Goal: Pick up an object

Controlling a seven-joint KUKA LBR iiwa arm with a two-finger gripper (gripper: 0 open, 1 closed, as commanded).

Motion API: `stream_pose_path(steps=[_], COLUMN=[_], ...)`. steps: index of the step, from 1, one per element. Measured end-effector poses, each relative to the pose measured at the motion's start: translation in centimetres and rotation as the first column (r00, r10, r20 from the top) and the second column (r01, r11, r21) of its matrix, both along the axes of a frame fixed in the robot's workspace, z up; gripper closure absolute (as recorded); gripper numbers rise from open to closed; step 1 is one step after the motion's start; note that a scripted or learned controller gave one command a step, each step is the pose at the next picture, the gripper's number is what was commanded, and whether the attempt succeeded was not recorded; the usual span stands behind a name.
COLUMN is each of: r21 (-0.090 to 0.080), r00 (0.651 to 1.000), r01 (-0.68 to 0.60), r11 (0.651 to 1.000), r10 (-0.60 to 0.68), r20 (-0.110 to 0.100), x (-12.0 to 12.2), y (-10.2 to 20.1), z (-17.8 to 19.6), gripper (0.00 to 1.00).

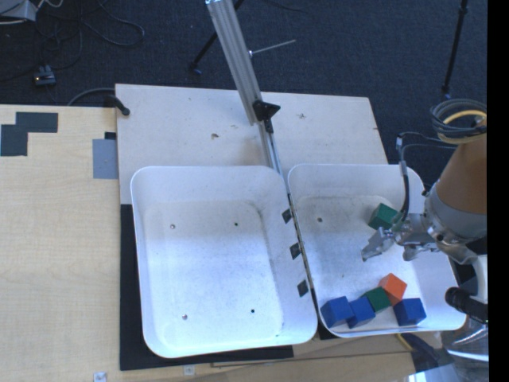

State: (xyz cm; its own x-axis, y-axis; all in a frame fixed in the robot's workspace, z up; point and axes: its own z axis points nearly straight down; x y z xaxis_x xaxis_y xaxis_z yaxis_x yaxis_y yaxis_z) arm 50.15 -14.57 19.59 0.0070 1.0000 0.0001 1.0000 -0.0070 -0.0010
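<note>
Here the claw [380,243] hangs low over the right bin [334,189], toward that bin's 3 o'clock side, at the end of the grey arm [461,205] that comes in from the right. A green block [385,215] sits just at the claw's 12 o'clock, close beside the metal fingertips and perhaps touching them; whether it lies between the fingers or merely next to them I cannot tell, nor whether the claw is spread or closed.

The green block is a small dark green cube, tilted, one edge partly hidden by a black cable.

The other blocks cluster at the bin's 5 o'clock corner, well apart from the claw: an orange cube [394,286], a second green cube [378,299] touching it at its 8 o'clock, two blue cubes [347,310] side by side at the near rim, and another blue cube [409,312] at the orange one's 5 o'clock.

The left bin [159,213] lies beside it on the bench [48,253].
</note>
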Motion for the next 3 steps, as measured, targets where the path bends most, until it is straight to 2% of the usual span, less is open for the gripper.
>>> stream_pose_path(steps=[1, 2, 3], r21=[-0.002, -0.001, -0.001], r00=[1.000, 1.000, 1.000], r01=[-0.008, -0.010, -0.016], r11=[1.000, 1.000, 1.000], r10=[0.008, 0.010, 0.016], r20=[0.000, 0.001, -0.003], x=[8.4, 12.6, 12.5], y=[-6.1, -4.8, -4.7], z=[-4.7, -10.8, -9.6], gripper=[0.00, 0.00, 1.00])
